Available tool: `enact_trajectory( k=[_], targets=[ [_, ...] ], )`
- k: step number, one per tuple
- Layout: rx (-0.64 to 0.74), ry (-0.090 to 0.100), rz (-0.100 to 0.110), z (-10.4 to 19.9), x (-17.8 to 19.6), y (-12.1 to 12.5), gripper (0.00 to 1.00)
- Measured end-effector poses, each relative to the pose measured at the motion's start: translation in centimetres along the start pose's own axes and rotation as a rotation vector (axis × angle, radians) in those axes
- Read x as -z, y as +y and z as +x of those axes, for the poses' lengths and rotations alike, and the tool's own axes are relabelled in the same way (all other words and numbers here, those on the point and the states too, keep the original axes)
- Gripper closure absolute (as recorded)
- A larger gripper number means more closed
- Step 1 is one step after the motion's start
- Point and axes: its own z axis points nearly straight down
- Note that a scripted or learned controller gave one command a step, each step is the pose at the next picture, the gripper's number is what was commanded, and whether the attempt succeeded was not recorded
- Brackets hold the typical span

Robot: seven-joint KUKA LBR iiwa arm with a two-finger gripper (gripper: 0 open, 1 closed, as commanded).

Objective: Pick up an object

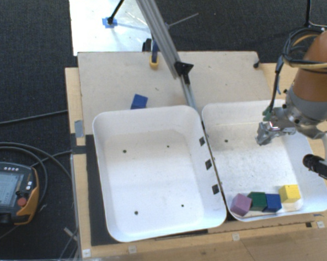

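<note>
Camera view: 4 small blocks, purple [241,203], green [258,199], blue [273,202], yellow [289,193], are seen touching in a row at the right bin's [247,149] near edge. All are judged light, stiff, approx. cubic (flat opposite faces suit pinching). The yellow end block is least crowded. The gripper [265,133] hangs well apart; its state can't be told.

Illumination is bright and even, apparently from overhead. The two shallow white plastic bins [152,122] read near overexposed, their floors washed pale with little surface detail. Shadows are soft and short: a faint grey one lies along the inner walls of the bins. The pale sheet [99,21] at the top edge shows glare. Focus is moderate throughout; the grey metal gripper [265,133] appears slightly soft. Resolution is low, with fine grain visible.
</note>
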Motion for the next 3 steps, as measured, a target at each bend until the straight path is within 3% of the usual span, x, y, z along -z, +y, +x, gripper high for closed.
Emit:
enact_trajectory(
  k=[1, 2, 3],
  targets=[
    [-0.009, -0.002, 0.002, -5.0, -13.3, -1.2, 1.0],
    [-0.007, -0.003, -0.006, -4.9, -12.9, -1.0, 0.0],
    [-0.006, -0.003, -0.01, -4.9, -11.8, -0.9, 1.0]
  ],
)
